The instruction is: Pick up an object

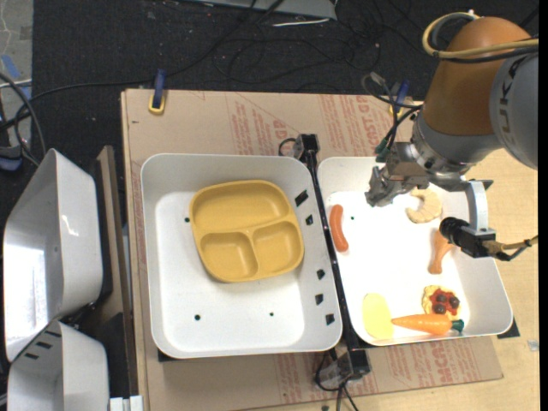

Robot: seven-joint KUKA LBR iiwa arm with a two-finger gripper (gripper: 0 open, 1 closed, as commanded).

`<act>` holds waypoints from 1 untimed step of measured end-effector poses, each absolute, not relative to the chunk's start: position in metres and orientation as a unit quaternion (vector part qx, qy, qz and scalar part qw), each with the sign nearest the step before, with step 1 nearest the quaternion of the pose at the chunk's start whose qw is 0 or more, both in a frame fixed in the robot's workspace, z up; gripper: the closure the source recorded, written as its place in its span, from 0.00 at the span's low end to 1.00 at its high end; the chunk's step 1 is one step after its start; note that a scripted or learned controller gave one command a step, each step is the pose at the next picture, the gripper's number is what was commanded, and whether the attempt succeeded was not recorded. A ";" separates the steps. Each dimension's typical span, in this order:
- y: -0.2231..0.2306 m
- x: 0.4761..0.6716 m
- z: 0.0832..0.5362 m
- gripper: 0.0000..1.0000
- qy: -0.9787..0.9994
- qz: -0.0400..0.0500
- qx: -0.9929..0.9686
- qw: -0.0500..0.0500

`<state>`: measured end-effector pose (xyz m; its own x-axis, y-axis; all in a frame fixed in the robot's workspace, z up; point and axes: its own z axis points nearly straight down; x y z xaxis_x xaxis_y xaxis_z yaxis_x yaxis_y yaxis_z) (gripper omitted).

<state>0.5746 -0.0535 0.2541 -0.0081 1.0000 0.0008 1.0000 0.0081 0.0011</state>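
Note:
The right bin [377, 255] holds several toy foods: a red sausage [339, 228] near its left wall, a pale shrimp-like piece [424, 206], an orange drumstick [439, 251], a yellow slice [376, 314], an orange carrot [421, 322] and a small pizza piece [442, 300]. My gripper [382, 190] hangs low over the bin's far part, just left of the pale piece and right of the sausage. Nothing shows between its fingers.
The left bin [171, 315] holds a yellow divided plate [247, 229]. The grey and orange arm [475, 84] reaches in from the upper right over the right bin's far corner. Cables lie beyond the bench, and white containers [47, 247] stand at the left.

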 end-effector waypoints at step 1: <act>0.002 0.590 0.258 1.00 0.710 0.001 0.704 0.000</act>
<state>0.5895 0.0020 0.2578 -0.0092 1.0000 0.0014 1.0000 0.0092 0.0022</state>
